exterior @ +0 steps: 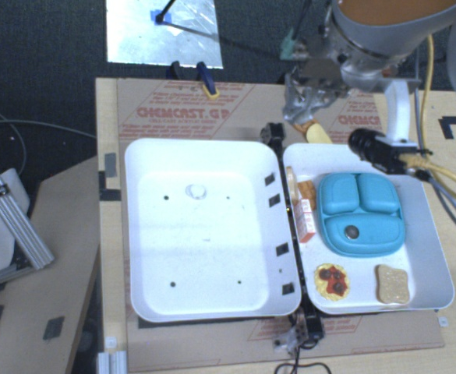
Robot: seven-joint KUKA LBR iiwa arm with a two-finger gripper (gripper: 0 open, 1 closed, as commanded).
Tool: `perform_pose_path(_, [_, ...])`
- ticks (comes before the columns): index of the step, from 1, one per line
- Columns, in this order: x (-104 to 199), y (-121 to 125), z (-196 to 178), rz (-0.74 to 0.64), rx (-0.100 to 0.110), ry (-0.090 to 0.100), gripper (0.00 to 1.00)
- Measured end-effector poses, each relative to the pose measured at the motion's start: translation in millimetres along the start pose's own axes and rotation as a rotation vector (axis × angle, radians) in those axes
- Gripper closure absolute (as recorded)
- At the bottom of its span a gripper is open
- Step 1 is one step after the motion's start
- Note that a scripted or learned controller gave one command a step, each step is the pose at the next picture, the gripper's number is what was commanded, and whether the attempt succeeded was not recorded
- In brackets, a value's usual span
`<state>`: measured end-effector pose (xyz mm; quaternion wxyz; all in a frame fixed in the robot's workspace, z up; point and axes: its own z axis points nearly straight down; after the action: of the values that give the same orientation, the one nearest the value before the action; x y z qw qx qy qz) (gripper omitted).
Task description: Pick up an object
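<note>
Presently, right bin (438, 275) holds a blue tray (362, 213), a small pizza (332, 280), a bread slice (392, 284) and a red-and-white packet (304, 213). Gripper (304, 109) hovers over the far rim beside a yellow piece (318, 134) — finger state cannot be told. Bread slice: probably light, stiff plastic — best pinched across its narrow sides.

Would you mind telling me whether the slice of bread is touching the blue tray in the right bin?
Apart. The camera view shows a strip of white bin floor between the slice of bread and the lower edge of the blue tray.
</note>
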<state>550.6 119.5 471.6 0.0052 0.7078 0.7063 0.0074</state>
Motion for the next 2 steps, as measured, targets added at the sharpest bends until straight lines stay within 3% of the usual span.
perform_pose_path(1, [41,16,135,-0.008,0.023,-0.003,1.0])
perform_pose_path(2, [17,-23,-9,-0.007,0.002,0.002,1.0])
